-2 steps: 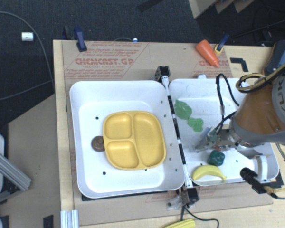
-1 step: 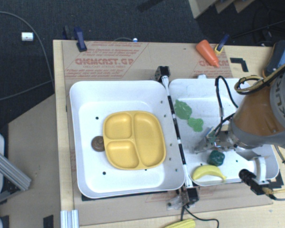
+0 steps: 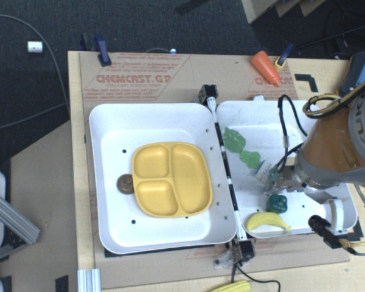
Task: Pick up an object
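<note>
Right bin (image 3: 249, 111) — contents: two pale green pieces (image 3: 234, 140) toward the far side, a dark teal object (image 3: 277, 204) mid-bin, a yellow banana (image 3: 267, 223) at the near wall. My gripper (image 3: 272, 178) hangs just above the teal object, a little to its far side; whether it is spread or closed, I cannot tell. Banana's long axis runs left-right along the near wall. Left bin (image 3: 103, 163) — yellow divided plate (image 3: 171, 179), brown disc (image 3: 126, 184) at its left edge.

Orange carrot toy (image 3: 266, 68) on bench (back edge), blue clamp (image 3: 101, 50)
</note>
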### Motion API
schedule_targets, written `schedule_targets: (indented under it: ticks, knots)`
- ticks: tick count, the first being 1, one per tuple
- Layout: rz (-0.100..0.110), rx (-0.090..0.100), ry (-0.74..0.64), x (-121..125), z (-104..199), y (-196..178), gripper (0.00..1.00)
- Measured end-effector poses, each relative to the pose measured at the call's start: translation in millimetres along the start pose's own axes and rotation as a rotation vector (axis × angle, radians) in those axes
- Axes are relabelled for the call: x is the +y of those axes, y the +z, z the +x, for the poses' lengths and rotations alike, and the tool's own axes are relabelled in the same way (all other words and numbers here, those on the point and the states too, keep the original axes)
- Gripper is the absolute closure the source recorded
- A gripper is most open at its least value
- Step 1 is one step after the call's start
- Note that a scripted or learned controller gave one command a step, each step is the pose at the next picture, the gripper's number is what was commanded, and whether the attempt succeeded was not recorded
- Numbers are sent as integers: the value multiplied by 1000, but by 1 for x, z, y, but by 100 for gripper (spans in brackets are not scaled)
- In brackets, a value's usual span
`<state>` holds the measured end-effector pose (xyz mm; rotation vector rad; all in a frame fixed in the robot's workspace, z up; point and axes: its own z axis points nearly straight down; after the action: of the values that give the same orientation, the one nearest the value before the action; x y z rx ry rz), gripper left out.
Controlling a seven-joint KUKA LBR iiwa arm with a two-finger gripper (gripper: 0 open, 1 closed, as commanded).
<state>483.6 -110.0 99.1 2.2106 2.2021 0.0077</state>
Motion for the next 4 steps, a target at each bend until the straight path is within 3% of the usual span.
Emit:
schedule_targets:
  ticks: [1, 2, 3, 4]
  knots:
    - [1, 0, 0, 0, 0, 0, 0]
    - [18, 10, -3, -5, -9, 15, 0]
    - [15, 10, -3, -4, -8, 5, 100]
    - [16, 10, -3, -4, -8, 5, 0]
